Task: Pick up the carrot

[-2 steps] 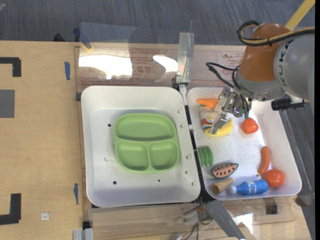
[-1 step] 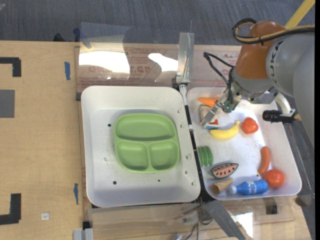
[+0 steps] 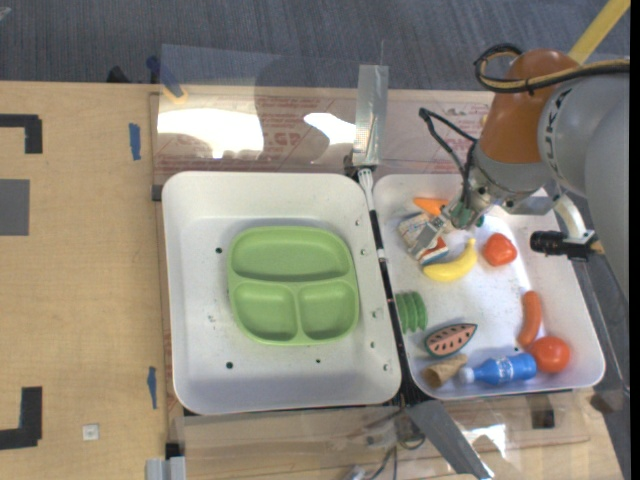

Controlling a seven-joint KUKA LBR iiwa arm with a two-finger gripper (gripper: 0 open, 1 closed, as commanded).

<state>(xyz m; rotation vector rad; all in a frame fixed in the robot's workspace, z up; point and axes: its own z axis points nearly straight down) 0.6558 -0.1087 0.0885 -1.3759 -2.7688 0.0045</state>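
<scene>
Where the grey arm bends in from the right, its orange band tilts down over the right bin (image 3: 590, 348) and the end effector (image 3: 428, 236) hangs low at the bin's upper left. Whether it is released or clenched cannot be told. The carrot (image 3: 430, 206) lies just above it, near the bin's top wall, with a banana (image 3: 452, 264) just below.

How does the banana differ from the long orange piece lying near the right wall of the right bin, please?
The banana is yellow and curved; the long orange piece is orange-red and nearly straight. The banana lies close under the hand, mid-bin; the orange piece lies apart from it, by the right wall, just above a round red item. Both lie flat in the right bin.
</scene>
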